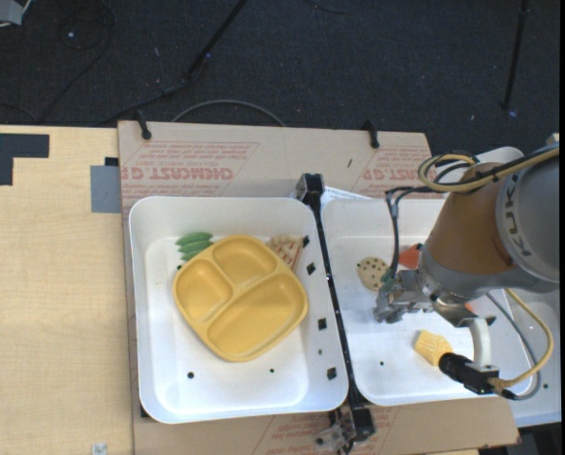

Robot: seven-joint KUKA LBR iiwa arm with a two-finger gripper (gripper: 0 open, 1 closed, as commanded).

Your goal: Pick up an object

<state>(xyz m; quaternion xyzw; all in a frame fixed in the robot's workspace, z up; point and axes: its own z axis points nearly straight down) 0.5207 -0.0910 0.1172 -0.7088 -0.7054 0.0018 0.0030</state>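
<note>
In the camera view, two shallow white plastic bins are seen side by side. The left bin (159,349) is occupied by a yellow three-compartment plastic plate (242,297). A green leaf-shaped toy (193,244) lies at the plate's upper left edge and a tan, ridged, waffle-like piece (286,248) at its upper right edge. In the right bin (387,377), a small round tan cookie with dark specks (369,271) is lying flat near the divider. A small orange-red object (412,254) is partly hidden behind the arm. The metal gripper (391,303) is placed low in the right bin, just beside the cookie on its near side; whether the two touch cannot be told. Nothing is seen held in it, and how far open it stands cannot be told from this angle.

The cookie is judged the likeliest target. It is expected to be light and rigid, probably a moulded toy with a slick surface. Being thin and flat, it offers little height above the bin floor. It would best be taken across its diameter, at opposite rim edges, with the gripper brought low so that the cookie is not skidded away.
</note>
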